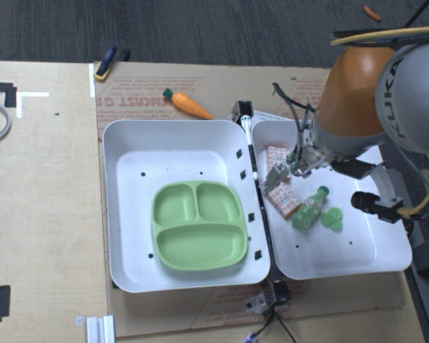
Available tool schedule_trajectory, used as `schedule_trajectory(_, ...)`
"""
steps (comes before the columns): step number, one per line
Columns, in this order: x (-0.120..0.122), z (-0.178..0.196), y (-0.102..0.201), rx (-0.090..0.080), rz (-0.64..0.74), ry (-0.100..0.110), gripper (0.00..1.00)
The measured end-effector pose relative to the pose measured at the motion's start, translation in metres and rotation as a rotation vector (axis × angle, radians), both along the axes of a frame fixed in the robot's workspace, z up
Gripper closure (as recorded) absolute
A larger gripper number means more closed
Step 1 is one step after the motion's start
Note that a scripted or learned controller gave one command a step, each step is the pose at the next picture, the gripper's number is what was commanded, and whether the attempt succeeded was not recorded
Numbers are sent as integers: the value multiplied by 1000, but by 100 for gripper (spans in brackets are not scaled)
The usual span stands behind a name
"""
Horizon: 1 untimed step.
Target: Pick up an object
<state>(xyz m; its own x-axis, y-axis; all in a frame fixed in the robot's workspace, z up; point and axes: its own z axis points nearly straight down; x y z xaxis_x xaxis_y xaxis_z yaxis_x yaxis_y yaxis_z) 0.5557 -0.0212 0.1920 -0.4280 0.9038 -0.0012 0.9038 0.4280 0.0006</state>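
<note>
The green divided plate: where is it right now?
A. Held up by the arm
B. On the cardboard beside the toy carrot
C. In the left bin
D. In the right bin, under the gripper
C. The green divided plate lies flat on the floor of the left bin, while the toy carrot sits outside on the cardboard behind that bin.

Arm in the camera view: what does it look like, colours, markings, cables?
The arm is grey with a rounded orange band, and dark KUKA lettering on the grey shell. Black cables loop near the wrist, a yellow cable crosses above it. The gripper is a small dark metal assembly.
</note>
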Motion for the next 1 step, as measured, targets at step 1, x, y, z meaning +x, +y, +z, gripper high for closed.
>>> schedule_trajectory(1, -30, 0, 30, 0, 462, 0, 0)
